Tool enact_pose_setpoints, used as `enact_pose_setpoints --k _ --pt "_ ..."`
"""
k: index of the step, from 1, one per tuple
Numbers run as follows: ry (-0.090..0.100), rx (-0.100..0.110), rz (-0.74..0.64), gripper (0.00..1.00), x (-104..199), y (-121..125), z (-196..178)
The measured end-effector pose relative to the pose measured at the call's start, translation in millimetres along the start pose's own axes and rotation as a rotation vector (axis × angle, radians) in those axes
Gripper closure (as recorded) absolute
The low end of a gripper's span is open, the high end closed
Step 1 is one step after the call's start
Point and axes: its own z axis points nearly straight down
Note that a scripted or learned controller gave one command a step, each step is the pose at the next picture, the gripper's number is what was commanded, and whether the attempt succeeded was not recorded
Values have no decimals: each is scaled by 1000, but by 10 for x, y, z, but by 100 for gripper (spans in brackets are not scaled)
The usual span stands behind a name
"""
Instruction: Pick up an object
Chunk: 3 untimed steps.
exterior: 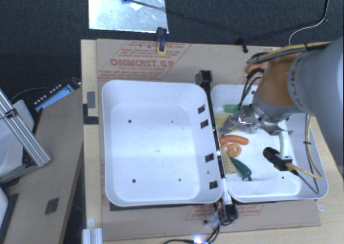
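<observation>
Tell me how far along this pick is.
Done: the hand is low in the right bin, just above the orange piece.
In hand: nothing that I can see. The orange piece and the green piece both lie on the bin floor.
Left: the grasp and the lift, so the pick looks early, at the approach stage.

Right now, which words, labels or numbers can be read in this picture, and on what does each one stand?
"CHEMCAST", then what looks like "GP": large red print on the brown cardboard sheet under the white bins.
Smaller red line just above it: too small to read.
Red print on the sheet's near edge, below the bins: too blurred to read.
The bins themselves: no text.
</observation>
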Motion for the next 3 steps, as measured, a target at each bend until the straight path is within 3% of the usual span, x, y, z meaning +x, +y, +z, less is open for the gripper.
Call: enact_pose_setpoints --k 1,2,3 --pt "-3 -6 3 100 -32 21 -118" --pt "-5 -26 0 100 123 566 -1671" --pt "-4 -20 0 100 299 777 -2731"
